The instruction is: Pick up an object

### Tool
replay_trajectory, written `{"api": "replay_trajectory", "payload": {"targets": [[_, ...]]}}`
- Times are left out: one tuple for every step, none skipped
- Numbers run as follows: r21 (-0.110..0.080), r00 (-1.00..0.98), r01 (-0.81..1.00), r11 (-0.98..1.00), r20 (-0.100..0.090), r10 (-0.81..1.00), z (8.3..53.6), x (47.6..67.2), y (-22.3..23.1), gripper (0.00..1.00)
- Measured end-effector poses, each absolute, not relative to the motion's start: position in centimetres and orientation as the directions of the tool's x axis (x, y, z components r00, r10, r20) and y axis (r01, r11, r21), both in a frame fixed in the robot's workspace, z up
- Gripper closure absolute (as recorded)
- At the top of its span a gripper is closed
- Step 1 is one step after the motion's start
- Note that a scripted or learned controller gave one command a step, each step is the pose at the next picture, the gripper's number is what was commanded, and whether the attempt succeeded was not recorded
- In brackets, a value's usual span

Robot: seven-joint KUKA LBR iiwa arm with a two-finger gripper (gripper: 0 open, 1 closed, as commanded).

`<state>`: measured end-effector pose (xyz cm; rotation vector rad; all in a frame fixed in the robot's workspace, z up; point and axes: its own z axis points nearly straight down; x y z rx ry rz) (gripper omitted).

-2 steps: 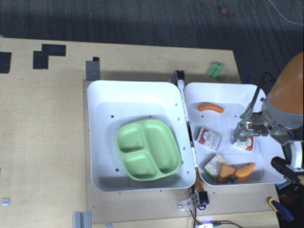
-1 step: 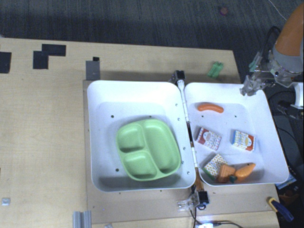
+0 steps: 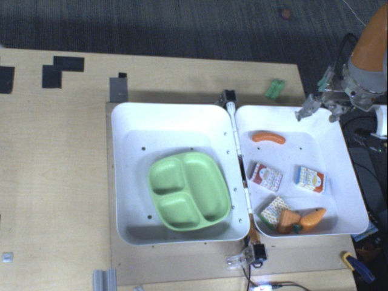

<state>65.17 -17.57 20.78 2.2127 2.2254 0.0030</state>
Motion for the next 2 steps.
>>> {"api": "replay_trajectory", "payload": {"targets": [[0.001,-0.007,1.000,0.007,0.001,1.000,10.1,63.1,-11.5,0.00],[0.006,-0.012,1.000,0.012,-0.001,1.000,11.3,63.2,-11.5,1.00]]}}
